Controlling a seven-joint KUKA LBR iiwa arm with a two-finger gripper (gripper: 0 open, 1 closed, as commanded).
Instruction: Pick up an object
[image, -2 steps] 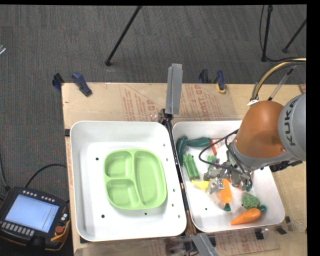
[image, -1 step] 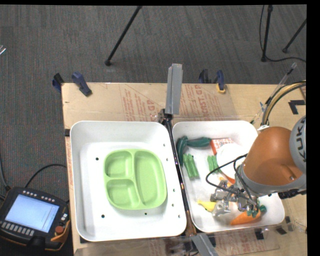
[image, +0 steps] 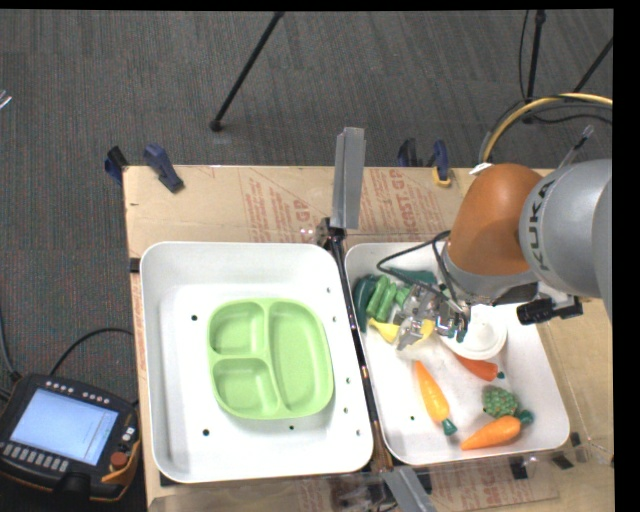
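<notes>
The pincer (image: 418, 325) sits low in the right shallow white bin (image: 555, 400), over a yellow plastic toy (image: 384, 331) beside green plastic vegetables (image: 377, 293). Its opening and any hold cannot be determined.

The two bins (image: 160, 300) looked like smooth white plastic with a faint sheen. The green divided plate (image: 270, 358) in the left one seemed matt plastic. The bench top (image: 250, 205) was flat cardboard-like board, dull brown with red print. The toy carrots (image: 433, 395) had a glossy plastic look, and the small green berry-like toy (image: 498, 401) a bumpy surface. The arm's grey shell (image: 575, 225) shone softly; its orange band (image: 490, 220) was smooth and glossy. The floor (image: 120, 80) looked like rough grey carpet.
</notes>
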